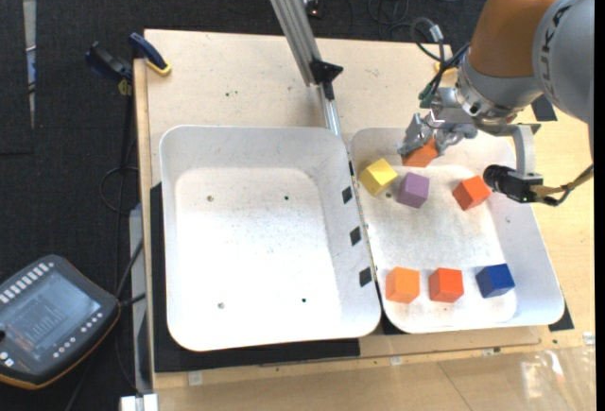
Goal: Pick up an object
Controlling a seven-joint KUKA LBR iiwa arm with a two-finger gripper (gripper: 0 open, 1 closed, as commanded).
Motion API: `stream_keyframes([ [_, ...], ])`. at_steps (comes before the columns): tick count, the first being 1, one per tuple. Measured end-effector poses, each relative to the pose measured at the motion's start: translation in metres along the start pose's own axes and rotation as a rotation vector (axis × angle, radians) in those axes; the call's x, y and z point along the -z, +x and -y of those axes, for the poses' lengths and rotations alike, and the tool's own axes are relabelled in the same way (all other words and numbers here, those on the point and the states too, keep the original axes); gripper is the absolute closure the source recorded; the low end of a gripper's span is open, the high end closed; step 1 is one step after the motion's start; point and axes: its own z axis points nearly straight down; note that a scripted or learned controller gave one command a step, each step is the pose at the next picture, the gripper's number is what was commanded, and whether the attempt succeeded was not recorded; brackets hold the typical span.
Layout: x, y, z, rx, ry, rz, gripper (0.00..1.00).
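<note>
Orange block (421, 154) is sitting between the fingers of the gripper (423, 146), clamped and seemingly lifting near the right bin's (529, 300) far edge, apparently so it is clearing the yellow cube (379, 177).

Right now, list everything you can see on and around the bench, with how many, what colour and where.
left bin: 1, white, left half of the bench
right bin: 1, white, right half of the bench
yellow cube: 1, yellow, right bin, near its left wall
purple cube: 1, purple, right bin, beside the yellow cube
orange cubes: 2, orange, one at the right bin's near edge, one at the far end under the claw
red cubes: 2, orange-red, one at the near edge, one further back on the right
blue cube: 1, blue, near right corner of the right bin
clamp: 1, blue and yellow, bench's far left corner
pendant: 1, grey and orange, on the floor at the left
arm: 1, grey and orange, from the right
claw: 1, over the right bin's far end
</note>
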Motion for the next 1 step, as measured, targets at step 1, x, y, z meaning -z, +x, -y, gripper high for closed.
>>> stream_keyframes([
  [1, 0.0091, 0.0603, 0.0061, 0.002, -0.001, 0.000, 1.00],
])
